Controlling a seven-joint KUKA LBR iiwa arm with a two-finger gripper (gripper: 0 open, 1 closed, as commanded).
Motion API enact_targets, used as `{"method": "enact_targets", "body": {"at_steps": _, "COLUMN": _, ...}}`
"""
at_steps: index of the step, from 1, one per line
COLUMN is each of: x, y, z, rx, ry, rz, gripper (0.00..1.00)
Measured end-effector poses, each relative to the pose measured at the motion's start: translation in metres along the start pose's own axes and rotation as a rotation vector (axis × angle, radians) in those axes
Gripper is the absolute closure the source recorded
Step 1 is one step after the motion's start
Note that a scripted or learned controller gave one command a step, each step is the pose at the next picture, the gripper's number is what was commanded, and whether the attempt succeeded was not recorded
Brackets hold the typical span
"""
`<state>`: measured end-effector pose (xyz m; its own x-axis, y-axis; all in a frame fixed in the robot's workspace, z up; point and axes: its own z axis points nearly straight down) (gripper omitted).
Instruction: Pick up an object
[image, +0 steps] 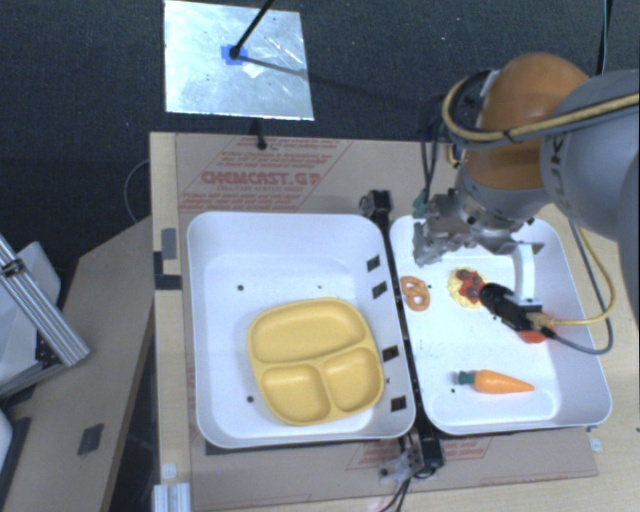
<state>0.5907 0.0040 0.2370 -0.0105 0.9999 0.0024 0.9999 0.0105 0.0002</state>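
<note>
A yellow divided tray (315, 360) is seen in the left bin (215, 250). In the right bin (580, 395), a pretzel (415, 292), a small pizza (466, 285) and a carrot (497, 381) are laid. The hand (445, 240) is poised at that bin's upper part; its opening cannot be told.

Both bins (300, 225) are plain white. The left one carries a pale yellow divided tray (315, 357). In the right bin I note an orange carrot (500, 382) with a green end, a reddish-brown pretzel (414, 293), and a small round piece (465, 285) mottled red and yellow. My arm (590, 150) is grey, banded orange; my hand (440, 240) is grey metal. The worktop (270, 170) is tan with red lettering
</note>
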Motion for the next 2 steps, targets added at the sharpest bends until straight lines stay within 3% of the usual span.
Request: {"method": "enact_targets", "body": {"at_steps": 2, "x": 0.098, "y": -0.048, "z": -0.002, "rx": 0.002, "ry": 0.0, "rz": 0.0, "gripper": 1.0}}
